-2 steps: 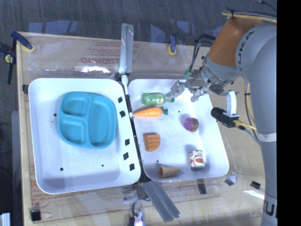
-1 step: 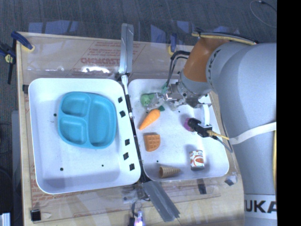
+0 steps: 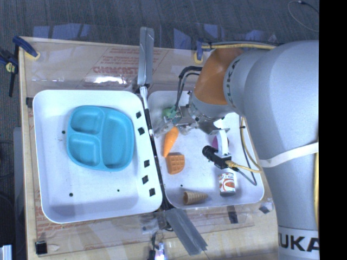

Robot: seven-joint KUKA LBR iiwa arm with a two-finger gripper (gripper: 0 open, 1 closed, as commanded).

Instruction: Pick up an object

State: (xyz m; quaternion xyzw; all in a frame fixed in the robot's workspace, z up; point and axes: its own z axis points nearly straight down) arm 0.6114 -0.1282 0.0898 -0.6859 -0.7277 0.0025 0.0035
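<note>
Right bin (image 3: 201, 173): white, shallow, beside the left bin; holds all the small items below.
Cone (image 3: 194, 197): tan wafer cone, lying on its side by the bin's near rim.
Jar (image 3: 228, 183): small, red-and-white label, in the near right corner.
Waffle (image 3: 175, 163): orange-brown square, flat, just beyond the cone.
Carrot (image 3: 170, 140): orange, lying just beyond the waffle, close to the dividing wall.
Pink item (image 3: 222, 141): partly hidden under the wrist; kind unclear.
Gripper (image 3: 181, 117): low over the bin's far left corner, just past the carrot's tip; opening and any hold cannot be told.
Green item (image 3: 171, 113): small, beside the gripper.
Left bin (image 3: 81, 195): white.
Plate (image 3: 101, 137): blue, three compartments, resting in the left bin.
Arm (image 3: 271, 102): grey, orange band, entering from the right.
</note>
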